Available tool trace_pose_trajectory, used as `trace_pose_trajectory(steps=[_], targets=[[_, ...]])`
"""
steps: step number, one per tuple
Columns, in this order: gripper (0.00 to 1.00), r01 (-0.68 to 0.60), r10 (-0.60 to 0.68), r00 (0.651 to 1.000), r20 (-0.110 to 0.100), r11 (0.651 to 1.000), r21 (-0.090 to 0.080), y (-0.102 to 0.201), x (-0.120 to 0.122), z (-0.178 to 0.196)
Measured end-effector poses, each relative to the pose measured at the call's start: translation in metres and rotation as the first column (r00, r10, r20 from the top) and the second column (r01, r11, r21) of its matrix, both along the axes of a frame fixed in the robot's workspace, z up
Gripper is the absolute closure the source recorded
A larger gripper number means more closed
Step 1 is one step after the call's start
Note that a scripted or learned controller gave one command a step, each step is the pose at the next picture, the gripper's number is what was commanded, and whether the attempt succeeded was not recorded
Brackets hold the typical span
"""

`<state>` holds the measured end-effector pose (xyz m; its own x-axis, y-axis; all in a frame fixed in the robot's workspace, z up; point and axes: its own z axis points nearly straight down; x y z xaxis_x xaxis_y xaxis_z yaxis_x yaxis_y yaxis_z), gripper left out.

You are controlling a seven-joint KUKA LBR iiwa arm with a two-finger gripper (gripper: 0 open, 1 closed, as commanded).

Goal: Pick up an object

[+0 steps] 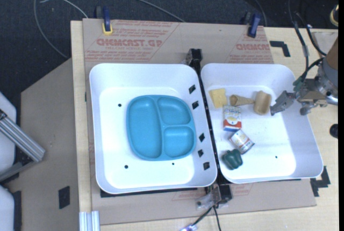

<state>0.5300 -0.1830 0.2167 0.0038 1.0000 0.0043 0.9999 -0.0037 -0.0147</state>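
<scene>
**Supervisor:** Where's the gripper?

**Operator:** I see the gripper at the right edge of the right bin, with its two fingers spread wide and nothing between them.

**Supervisor:** And the objects?

**Operator:** All in that bin's left half. A yellow sponge-like block is at the top, a wooden piece beside it, nearest the gripper but apart from it. Below sits a small red, white and blue carton, then a small can lying tilted, then a dark green toy pepper at the bottom.

**Supervisor:** The left bin?

**Operator:** I see a blue divided plate lying in the middle of the left bin.
</scene>
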Motion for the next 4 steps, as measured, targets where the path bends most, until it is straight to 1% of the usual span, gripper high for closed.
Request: trace_pose_trajectory(steps=[1, 2, 3, 4], targets=[[0.00, -0.004, 0.004, 1.000, 0.014, 1.000, -0.004, 0.000, 0.003, 0.007], [0.00, -0.003, 0.003, 1.000, 0.010, 1.000, -0.002, -0.002, -0.007, -0.046], [0.00, -0.004, 0.004, 1.000, 0.007, 1.000, -0.001, -0.001, -0.008, -0.110], [0.00, -0.004, 0.004, 1.000, 0.011, 1.000, -0.001, 0.000, -0.008, -0.133]])
